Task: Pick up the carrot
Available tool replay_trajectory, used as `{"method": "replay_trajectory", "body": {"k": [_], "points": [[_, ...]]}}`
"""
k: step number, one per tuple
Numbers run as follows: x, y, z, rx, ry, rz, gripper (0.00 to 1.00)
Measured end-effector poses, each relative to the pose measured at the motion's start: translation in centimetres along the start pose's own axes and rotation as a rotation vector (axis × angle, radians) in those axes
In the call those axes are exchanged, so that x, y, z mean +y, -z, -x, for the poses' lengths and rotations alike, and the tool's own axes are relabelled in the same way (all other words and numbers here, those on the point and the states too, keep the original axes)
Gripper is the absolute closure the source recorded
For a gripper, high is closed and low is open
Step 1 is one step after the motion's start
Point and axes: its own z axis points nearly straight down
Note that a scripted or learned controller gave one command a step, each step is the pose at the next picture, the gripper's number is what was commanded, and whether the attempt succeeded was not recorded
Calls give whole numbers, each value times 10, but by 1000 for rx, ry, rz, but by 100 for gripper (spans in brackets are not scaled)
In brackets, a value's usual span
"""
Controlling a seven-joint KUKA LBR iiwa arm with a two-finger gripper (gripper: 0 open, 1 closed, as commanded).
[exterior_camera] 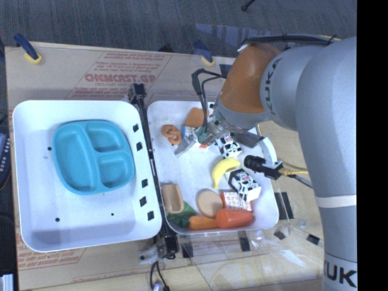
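Over the right bin [267,156], the gripper [189,140] hangs near its far wall.
Whether it is spread, I cannot tell; the carrot [203,223] lies well apart, by the near wall.

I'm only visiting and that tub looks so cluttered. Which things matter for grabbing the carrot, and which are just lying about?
Part of the job:
- carrot, at the right bin's near edge
- gripper, over that bin's far end

Just lying about:
- banana
- blue divided tray in the left bin
- pretzel
- red block beside the carrot
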Motion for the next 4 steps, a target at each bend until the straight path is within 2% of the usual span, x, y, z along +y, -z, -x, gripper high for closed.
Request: {"method": "replay_trajectory", "body": {"k": [1,2,3,4], "points": [[60,-38,14,-8,81,6,0],[60,-27,14,-8,84,6,100],[4,4,57,-8,618,1,100],[9,29,-12,-7,602,5,100]]}}
